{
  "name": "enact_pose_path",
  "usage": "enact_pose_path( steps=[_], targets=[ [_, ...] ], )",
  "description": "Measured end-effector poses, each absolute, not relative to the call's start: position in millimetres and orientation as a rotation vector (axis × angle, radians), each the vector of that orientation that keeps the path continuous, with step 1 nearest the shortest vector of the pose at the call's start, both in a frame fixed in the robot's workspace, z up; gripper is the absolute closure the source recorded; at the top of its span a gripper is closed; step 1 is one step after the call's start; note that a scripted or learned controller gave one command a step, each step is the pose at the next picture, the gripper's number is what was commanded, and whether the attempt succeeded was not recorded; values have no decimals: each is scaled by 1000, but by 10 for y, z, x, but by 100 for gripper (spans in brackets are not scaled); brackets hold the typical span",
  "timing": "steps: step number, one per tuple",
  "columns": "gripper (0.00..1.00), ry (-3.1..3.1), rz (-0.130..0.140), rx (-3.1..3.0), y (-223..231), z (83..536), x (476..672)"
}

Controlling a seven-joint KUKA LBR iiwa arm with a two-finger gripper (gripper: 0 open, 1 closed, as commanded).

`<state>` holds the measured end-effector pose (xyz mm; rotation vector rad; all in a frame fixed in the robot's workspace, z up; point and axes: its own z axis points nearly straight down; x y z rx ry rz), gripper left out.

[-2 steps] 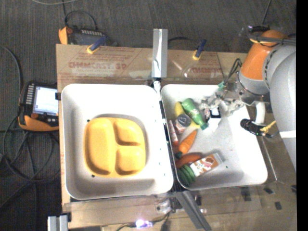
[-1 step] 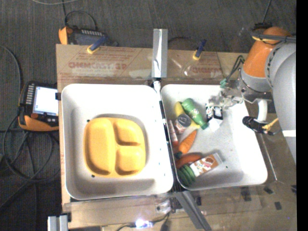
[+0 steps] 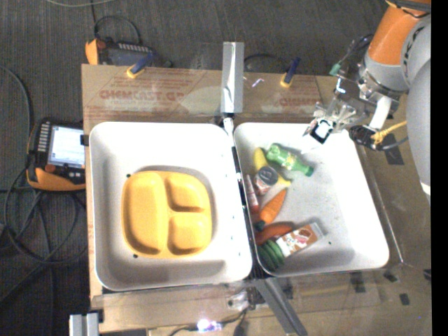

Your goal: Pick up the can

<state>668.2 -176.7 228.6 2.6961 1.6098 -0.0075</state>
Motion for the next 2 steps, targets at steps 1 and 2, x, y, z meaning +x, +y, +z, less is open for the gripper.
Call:
enact_pose_path(
  steps=[1, 2],
  targets=[
    [100, 1528, -7, 2746, -1614, 2695, 6462],
    [100, 1277, -8, 2874, -1099, 2056, 6677]
  ],
)
